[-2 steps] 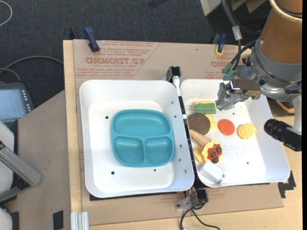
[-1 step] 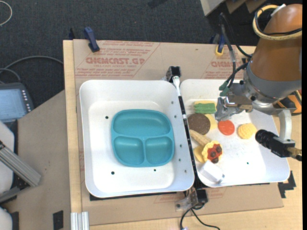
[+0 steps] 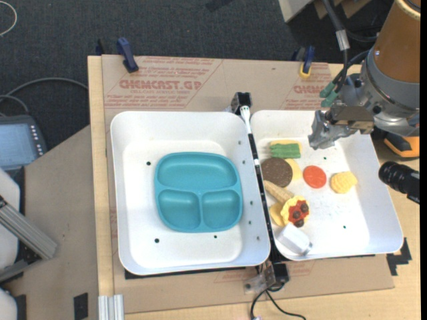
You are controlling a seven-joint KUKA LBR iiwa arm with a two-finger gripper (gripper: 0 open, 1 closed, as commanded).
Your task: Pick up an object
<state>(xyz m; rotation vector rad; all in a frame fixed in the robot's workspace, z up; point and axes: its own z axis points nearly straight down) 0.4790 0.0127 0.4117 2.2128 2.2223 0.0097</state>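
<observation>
Nothing is lifted yet: we see the gripper (image 3: 323, 139) above the right bin (image 3: 373, 199), its closure impossible to tell, just beside the green block (image 3: 285, 150) among untouched toy foods.

Two shallow white bins sat side by side on a brown cardboard sheet (image 3: 160, 85) printed with red lettering. The left bin (image 3: 127, 179) held a teal divided plate (image 3: 198, 191) with one long compartment toward the far side and two smaller ones nearer the camera. A black clip (image 3: 241, 101) stood at the far end of the seam between the bins. Two blue clamps gripped the cardboard's far edge, one toward the left (image 3: 126, 54) and one toward the right (image 3: 307, 61). Dark carpet (image 3: 53, 32) lay beyond, and a small screen (image 3: 17, 142) glowed at the left edge.
</observation>
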